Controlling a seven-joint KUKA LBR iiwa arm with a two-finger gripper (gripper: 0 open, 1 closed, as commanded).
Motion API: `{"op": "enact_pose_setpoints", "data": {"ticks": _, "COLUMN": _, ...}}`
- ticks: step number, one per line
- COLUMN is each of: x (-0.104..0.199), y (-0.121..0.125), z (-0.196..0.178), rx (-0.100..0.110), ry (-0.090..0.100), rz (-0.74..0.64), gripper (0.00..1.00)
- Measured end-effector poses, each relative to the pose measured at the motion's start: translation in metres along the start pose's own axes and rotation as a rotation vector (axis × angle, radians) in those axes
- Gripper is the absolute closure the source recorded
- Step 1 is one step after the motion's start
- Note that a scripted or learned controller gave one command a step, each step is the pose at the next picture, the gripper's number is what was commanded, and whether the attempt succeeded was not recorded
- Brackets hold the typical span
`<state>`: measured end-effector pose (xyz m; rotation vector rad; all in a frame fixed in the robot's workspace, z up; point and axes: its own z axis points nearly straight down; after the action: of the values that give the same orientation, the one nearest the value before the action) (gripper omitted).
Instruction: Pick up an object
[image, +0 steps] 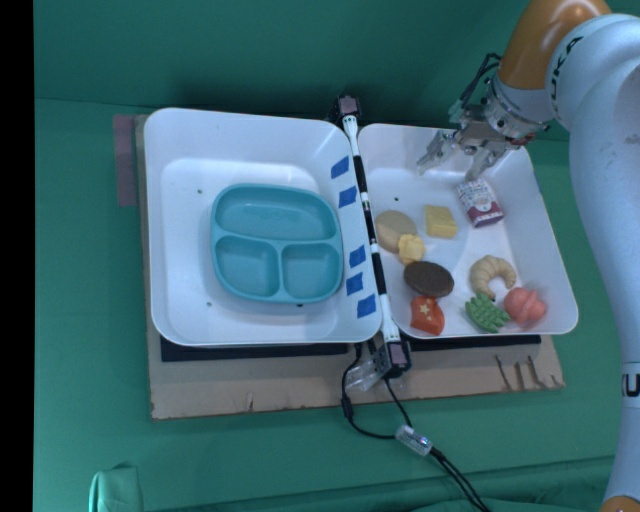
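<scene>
My gripper (455, 163) hangs over the back of the right bin (548, 240) with its fingers spread open and nothing between them. A small red and white carton (480, 203) lies on the bin floor just below and in front of the right fingertip (477, 172). Further forward lie a yellow cheese block (440, 221), a tan oval biscuit (394, 229), a small yellow piece (411, 247), a dark brown patty (429, 279), a croissant (493, 270), a red wedge (427, 315), a green leafy piece (486, 314) and a pink-red lump (525, 305).
The left bin (180, 200) holds a teal divided plate (276, 243). A black and white bar with blue tape tabs (364, 230) runs between the bins. Cables (400, 420) trail off the front of the cardboard base. The arm (600, 120) comes in at the right.
</scene>
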<state>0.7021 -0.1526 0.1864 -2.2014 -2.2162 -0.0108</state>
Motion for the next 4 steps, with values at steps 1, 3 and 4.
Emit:
{"op": "enact_pose_setpoints", "data": {"ticks": 1, "x": 0.0419, "y": -0.0021, "z": 0.0008, "rx": -0.003, "ry": -0.032, "rz": 0.013, "gripper": 0.00}}
{"op": "enact_pose_setpoints", "data": {"ticks": 3, "x": 0.0497, "y": -0.0020, "z": 0.0009, "rx": -0.002, "ry": -0.031, "rz": 0.013, "gripper": 0.00}}
{"op": "enact_pose_setpoints", "data": {"ticks": 4, "x": 0.0505, "y": -0.0020, "z": 0.0009, "rx": -0.002, "ry": -0.031, "rz": 0.014, "gripper": 0.00}}
